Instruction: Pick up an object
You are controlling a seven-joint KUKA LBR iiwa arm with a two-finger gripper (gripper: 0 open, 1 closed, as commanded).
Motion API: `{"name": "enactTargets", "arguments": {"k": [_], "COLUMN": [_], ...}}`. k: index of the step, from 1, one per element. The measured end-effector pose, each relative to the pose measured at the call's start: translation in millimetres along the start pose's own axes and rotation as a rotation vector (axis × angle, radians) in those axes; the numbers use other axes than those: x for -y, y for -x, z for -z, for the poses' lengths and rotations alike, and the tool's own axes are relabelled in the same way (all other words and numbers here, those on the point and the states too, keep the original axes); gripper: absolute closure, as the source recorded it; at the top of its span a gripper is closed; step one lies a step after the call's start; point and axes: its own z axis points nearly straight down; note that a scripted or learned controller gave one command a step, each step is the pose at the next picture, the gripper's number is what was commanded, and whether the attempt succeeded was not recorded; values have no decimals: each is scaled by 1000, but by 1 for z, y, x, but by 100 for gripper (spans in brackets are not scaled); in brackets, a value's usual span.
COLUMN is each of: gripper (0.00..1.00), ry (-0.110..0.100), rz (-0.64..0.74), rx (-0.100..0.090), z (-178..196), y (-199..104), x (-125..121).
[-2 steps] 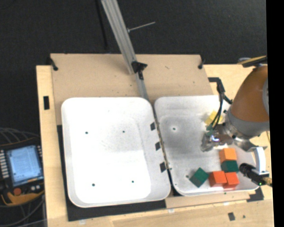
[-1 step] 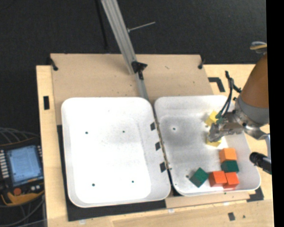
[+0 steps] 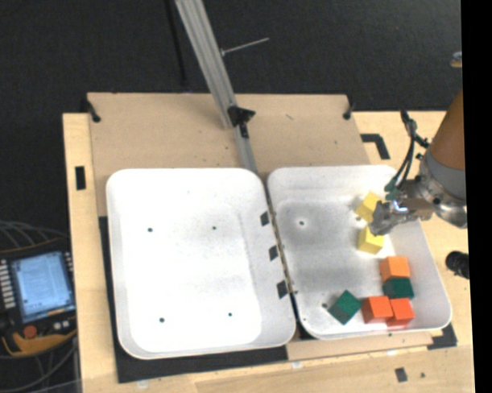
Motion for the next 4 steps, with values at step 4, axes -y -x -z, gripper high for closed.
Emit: {"name": "enactTargets", "arguments": {"k": [4], "gripper": [100], "ry": [-6], "rz": [4], "rx": [-4], "z": [-13], "y": [-212], "x": [24]}}
